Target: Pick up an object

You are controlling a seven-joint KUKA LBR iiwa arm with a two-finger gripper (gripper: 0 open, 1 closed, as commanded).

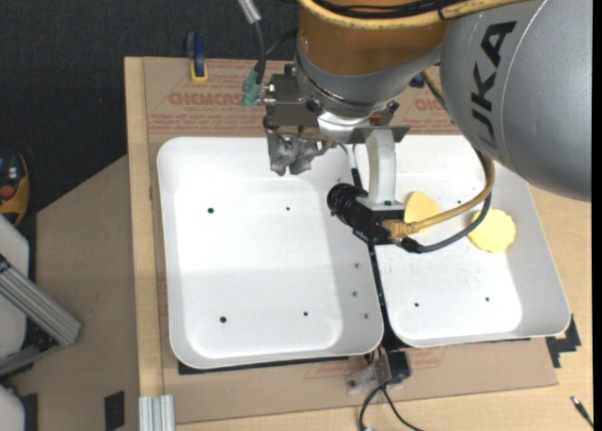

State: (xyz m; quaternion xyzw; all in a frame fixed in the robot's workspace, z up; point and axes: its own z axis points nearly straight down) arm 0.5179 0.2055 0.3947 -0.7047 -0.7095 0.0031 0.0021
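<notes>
Yellow pieces [493,230], two, in right bin [527,316], well right of pincer [293,158] and apart from it; pincer over left bin [188,260] back edge, nothing visibly held, spread unclear; likely to close on bare floor if lowered here.

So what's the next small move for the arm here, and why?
Probably shift the claw sideways toward the right bin. It sits over the far edge of the left bin, away from anything to grab, while the two yellow pieces lie in the right bin's far half. Nothing can be seen held, so it likely needs to get above one of them before descending.
</notes>
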